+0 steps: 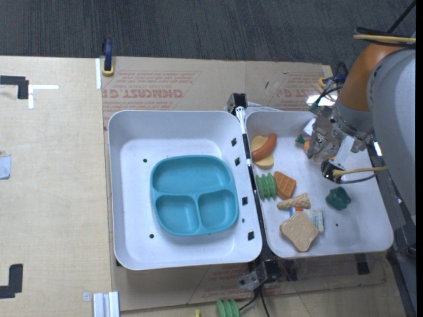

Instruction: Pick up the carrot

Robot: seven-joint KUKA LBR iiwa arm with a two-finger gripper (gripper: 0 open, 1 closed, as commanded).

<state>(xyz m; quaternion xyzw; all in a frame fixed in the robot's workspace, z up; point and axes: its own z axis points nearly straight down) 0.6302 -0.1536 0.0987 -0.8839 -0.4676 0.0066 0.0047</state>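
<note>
Down at the gripper (322,148) first: it sits low over the upper right part of the right bin (360,240), and a small orange piece shows right beside the fingers at their left, with a dark green bit just above it. Whether that orange piece is between the fingers I cannot tell, nor how far apart the fingers stand; the metal parts blur together there. A yellow cable (353,172) loops out just below the wrist, ending in a dark ring.

Surface: white bin floor, shallow walls, on a cardboard sheet (158,88) over a pale wood bench (49,190). Dark carpet runs along the top.

Carrot: I take the small orange piece (308,146) at the fingers to be it, though it is too small to be sure. It lies near the bin's upper wall, well apart from the food cluster on the left side.

Outward: a green lump (339,199) lies below the gripper, near the right wall. Along the left side of the bin, from top to bottom: a red and yellow fruit (263,146), a green ridged piece (266,186) touching an orange wedge (285,185), a tan pastry (295,203), a slice of bread (299,232).

Open floor remains in the bin's middle and lower right. The left bin (125,177) holds a blue divided plate (195,195), with bare white floor around it.
</note>
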